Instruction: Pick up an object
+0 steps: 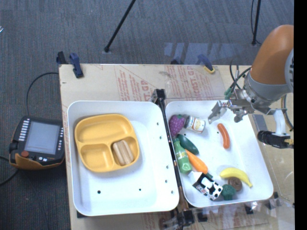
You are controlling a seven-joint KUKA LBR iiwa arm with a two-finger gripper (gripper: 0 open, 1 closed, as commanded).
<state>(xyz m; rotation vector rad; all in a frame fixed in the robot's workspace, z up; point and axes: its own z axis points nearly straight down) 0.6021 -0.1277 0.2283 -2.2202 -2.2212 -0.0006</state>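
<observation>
My gripper (226, 114) hangs over the back of the right bin (256, 159), its two fingers spread open with nothing between them. Just below it lies a red sausage (223, 135). To its left are a small can (195, 124) on its side and purple grapes (176, 124). Along the bin's left wall lie a dark green cucumber (187, 143), a green bottle (182, 160) and a carrot (197, 162). At the front sit a banana (237, 175), a brown ring (235, 183), broccoli (228, 191) and a black-and-white carton (207, 186).
The left bin (148, 186) holds a yellow divided plate (103, 131) with a bun (123, 152) in one compartment. A hand-held control pendant (38, 143) lies off the bench to the left. Clamps (76, 63) grip the bench's far edge.
</observation>
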